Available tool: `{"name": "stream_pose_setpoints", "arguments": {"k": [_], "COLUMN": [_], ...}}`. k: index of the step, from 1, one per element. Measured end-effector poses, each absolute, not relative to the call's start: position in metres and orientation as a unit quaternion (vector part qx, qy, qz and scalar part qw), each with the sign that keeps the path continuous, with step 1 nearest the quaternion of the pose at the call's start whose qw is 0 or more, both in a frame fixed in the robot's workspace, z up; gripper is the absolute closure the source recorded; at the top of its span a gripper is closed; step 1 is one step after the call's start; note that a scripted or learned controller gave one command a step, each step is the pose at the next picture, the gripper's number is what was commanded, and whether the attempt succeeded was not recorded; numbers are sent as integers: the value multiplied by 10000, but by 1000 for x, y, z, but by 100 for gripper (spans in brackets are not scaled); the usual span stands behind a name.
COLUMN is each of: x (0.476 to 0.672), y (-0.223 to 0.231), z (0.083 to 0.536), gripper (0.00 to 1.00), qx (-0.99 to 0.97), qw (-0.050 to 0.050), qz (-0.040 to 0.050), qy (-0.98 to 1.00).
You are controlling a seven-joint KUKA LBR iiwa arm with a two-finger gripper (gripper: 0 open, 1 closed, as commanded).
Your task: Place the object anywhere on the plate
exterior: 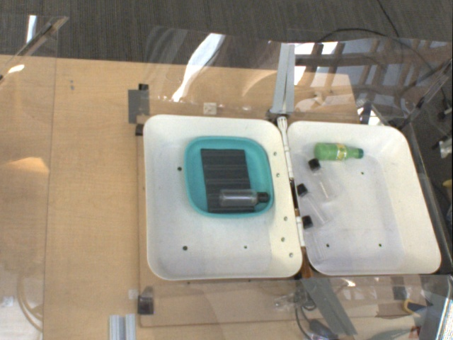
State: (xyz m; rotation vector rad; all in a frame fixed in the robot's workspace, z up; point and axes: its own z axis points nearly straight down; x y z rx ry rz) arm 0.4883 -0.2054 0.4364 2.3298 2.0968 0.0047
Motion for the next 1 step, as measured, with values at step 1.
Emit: {"name": "stream_pose_setpoints", "arguments": {"k": [1], "x": [488], "y": [-197], "z": [436], "gripper": [0], "qx": [7882], "qw": [27], "qz": [12], "qy": [6155]}}
